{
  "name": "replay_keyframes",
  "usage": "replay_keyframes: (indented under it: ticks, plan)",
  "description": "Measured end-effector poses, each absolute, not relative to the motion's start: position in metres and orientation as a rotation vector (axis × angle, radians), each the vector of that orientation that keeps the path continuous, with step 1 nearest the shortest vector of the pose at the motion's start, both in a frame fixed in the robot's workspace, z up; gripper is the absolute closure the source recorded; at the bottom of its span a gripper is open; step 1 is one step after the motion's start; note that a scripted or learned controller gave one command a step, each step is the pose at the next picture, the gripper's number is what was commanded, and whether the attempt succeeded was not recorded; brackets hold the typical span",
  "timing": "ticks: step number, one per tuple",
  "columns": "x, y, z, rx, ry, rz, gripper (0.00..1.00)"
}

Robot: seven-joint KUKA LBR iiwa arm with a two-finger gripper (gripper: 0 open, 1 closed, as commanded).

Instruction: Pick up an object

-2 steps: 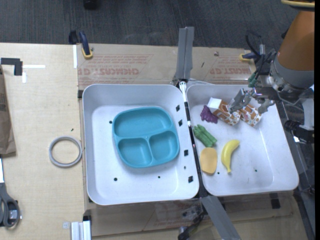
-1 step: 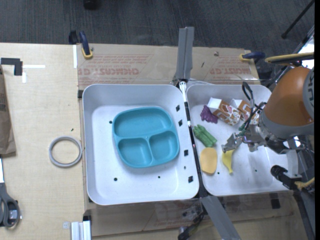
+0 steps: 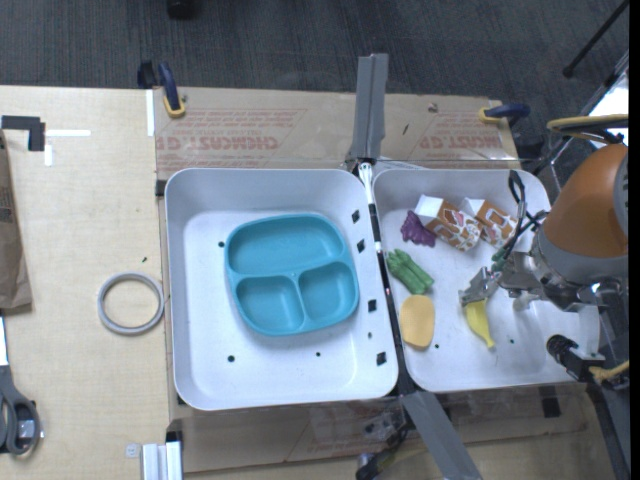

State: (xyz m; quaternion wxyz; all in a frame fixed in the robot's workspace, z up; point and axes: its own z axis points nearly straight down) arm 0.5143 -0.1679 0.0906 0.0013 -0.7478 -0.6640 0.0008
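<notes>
My gripper (image 3: pixel 480 288) hangs low in the right bin (image 3: pixel 520 368), reaching in from the right under the arm's orange band. Its tip sits just above the upper end of a small yellow banana (image 3: pixel 481 325) that lies on the bin floor. To the left lie a yellow-orange oval piece (image 3: pixel 417 321) and a green toy vegetable (image 3: pixel 410 271). Further back are a purple item (image 3: pixel 415 229) and two white-and-orange cartons (image 3: pixel 457 227) (image 3: pixel 495 221). Nothing is visibly held.
The left bin (image 3: pixel 195 368) holds a blue three-compartment plate (image 3: pixel 292 273). A divider wall runs between the bins. On the bench to the left lie a roll of tape (image 3: pixel 131 302) and scissors (image 3: pixel 16 420). Clamps sit at the back edge.
</notes>
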Motion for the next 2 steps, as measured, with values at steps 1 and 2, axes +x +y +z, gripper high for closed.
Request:
replay_keyframes:
  ticks: [1,2]
  plan:
    - [0.514,-0.168,0.099,-2.349,-2.080,0.003,1.00]
    - [0.547,-0.108,0.211,-2.403,-2.022,0.003,1.00]
